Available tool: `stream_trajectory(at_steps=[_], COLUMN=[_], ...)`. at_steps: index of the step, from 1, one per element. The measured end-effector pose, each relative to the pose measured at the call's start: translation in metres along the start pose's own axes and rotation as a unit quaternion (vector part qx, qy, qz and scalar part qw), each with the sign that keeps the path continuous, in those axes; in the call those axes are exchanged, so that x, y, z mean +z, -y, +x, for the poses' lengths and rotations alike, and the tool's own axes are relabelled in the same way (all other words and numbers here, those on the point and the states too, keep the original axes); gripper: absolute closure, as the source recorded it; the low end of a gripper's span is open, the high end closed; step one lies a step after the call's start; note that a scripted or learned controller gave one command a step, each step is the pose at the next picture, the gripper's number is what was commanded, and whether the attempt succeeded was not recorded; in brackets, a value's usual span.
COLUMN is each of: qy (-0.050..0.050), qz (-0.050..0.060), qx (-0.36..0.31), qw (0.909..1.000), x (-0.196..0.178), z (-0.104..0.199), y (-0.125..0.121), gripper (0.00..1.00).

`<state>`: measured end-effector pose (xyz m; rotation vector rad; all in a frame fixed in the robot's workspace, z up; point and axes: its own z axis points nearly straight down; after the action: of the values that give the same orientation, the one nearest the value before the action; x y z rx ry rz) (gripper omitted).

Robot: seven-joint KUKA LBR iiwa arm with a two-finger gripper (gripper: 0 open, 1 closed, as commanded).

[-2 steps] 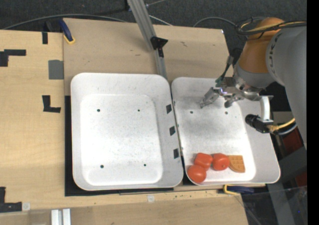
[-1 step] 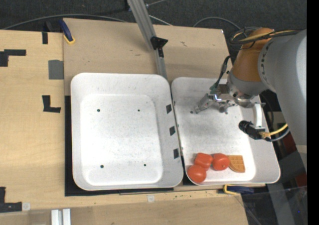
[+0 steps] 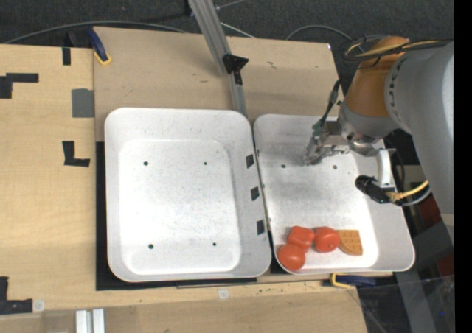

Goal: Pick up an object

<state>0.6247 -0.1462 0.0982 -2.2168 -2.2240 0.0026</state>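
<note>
Overhead slanted view of a wooden counter (image 3: 169,66) carrying two shallow white bins side by side. The left bin (image 3: 118,177) is the larger in this view; the right bin (image 3: 295,184) touches it along a shared edge marked by small dark clips. The grey arm (image 3: 424,96), with its orange band (image 3: 369,88) above the wrist, enters from the right of the view and places the claw (image 3: 317,151) low over the upper part of the right bin, above bare white floor. How far the claw is parted cannot be told at this resolution, and nothing can be made out within it. The candidate objects lie together at the near edge of the right bin, well apart from the claw: three red rounded pieces (image 3: 301,239), touching one another, and just beside them on the right an orange waffle-textured piece (image 3: 350,242). A grey metal bar (image 3: 210,22) slants across the counter from the top of the view toward the junction of the bins.
</note>
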Motion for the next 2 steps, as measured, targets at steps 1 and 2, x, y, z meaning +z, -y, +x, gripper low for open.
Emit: stream_trajectory(at_steps=[1, 2], qy=[0.000, 0.001], qz=[-0.003, -0.003], qx=[0.001, 0.001], qw=[1.0000, 1.0000], x=[-0.056, -0.105], z=[-0.006, -0.008], y=[-0.008, -0.018], gripper=[1.00, 1.00])
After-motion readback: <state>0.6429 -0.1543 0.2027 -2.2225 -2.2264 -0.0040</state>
